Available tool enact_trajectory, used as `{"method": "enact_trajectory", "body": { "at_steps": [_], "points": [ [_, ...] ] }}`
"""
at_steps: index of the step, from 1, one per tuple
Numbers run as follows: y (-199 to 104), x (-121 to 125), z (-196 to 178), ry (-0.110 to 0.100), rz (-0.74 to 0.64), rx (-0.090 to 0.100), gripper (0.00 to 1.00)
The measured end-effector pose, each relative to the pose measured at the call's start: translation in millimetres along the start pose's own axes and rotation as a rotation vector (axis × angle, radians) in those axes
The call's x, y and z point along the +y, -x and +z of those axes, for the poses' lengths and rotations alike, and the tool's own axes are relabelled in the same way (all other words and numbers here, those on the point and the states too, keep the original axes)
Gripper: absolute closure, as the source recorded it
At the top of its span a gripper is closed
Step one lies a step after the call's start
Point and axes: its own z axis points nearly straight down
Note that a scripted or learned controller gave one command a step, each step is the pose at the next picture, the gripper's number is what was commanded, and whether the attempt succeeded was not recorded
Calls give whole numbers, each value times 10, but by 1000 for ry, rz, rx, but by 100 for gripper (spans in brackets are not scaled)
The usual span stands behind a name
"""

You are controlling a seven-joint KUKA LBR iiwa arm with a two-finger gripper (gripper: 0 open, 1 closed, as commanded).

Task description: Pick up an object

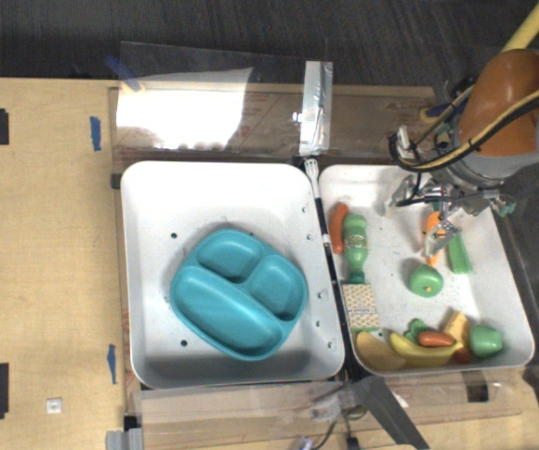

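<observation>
The arm comes in from the upper right of the frame, its orange band above the right-hand bin [517,298], and the tool [438,216] hangs low over that bin's upper part. Whether the tool is open or closed I cannot tell from here. Just below it lie a small orange piece [433,221] and a green stick-shaped toy [457,253], with a round green toy [426,280] a little lower. A green bottle [354,247] rests along the bin's left wall. The left-hand bin [157,195] holds a teal divided plate [239,292].
</observation>
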Motion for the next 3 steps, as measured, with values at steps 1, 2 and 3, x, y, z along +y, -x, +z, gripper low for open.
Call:
{"method": "enact_trajectory", "body": {
  "at_steps": [1,2,3],
  "points": [
    [-644,-264,109,-5,-10,-4,0],
    [-1091,614,98,-5,15,-4,0],
    [-1044,604,10,-9,14,-11,100]
  ]
}}
